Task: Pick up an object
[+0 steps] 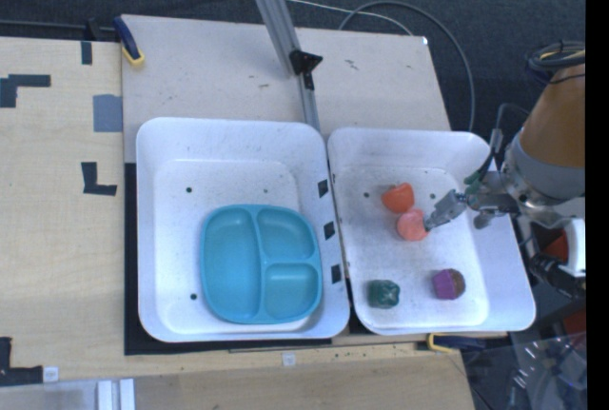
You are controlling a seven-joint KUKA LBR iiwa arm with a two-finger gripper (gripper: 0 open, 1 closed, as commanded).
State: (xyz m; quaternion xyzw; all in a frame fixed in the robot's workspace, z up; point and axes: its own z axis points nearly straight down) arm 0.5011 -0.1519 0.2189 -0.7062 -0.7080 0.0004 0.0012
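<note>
The right bin (495,303) holds several small objects. An orange-red one (399,198) lies near its middle, with a pink one (410,226) just below it. A dark green one (383,293) and a purple one (448,283) sit near the front wall. My gripper (443,210) reaches in from the right, low over the bin. Its tip is right beside the pink object's right edge, and I cannot tell whether it touches. The arm's orange band (559,123) is at the right edge of the view.
The left bin (162,151) holds a blue divided plate (260,263). A slanted metal bar (276,4) runs from the top down to the seam between the bins. A cable (447,37) loops behind the right bin.
</note>
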